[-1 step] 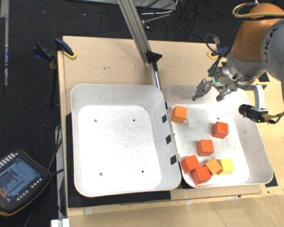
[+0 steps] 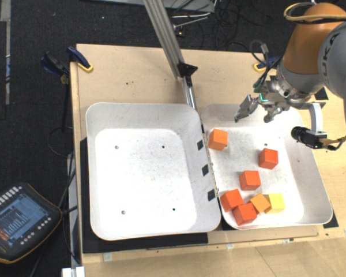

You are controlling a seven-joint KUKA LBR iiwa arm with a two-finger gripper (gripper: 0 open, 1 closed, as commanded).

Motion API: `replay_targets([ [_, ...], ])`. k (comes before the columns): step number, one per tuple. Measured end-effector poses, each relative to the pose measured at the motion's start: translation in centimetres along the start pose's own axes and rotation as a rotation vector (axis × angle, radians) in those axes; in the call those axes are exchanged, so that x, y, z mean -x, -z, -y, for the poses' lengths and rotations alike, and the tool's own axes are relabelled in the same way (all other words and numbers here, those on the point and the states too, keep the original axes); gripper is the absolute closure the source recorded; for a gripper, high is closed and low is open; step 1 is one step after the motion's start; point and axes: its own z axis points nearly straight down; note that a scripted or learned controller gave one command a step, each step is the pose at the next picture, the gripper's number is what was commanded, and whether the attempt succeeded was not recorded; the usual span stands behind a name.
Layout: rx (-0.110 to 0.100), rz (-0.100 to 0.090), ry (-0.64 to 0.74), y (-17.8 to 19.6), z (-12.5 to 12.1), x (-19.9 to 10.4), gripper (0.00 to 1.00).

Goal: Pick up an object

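Clustered at the right bin's [image 2: 311,172] near edge: orange cubes [image 2: 242,206] (one yellow [image 2: 275,201]). Hovered over its far rim, fingers spread wide, holding nothing: gripper [image 2: 256,112].

The gripper [image 2: 256,112] hangs above the far edge of the right bin [image 2: 311,203], its two fingers apparently spread with nothing between them. Below it lie seven blocks: an orange block [image 2: 218,139] near the divider, a red block [image 2: 268,158], and a cluster [image 2: 251,201] toward the near rim.
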Motion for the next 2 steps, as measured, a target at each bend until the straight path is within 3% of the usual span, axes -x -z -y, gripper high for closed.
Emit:
replay_targets([
  [1, -0.006, -0.001, -0.004, -6.3, 0.5, 0.2, 0.00],
  [2, 0.018, 0.003, -0.002, -8.3, -0.1, 0.3, 0.00],
])
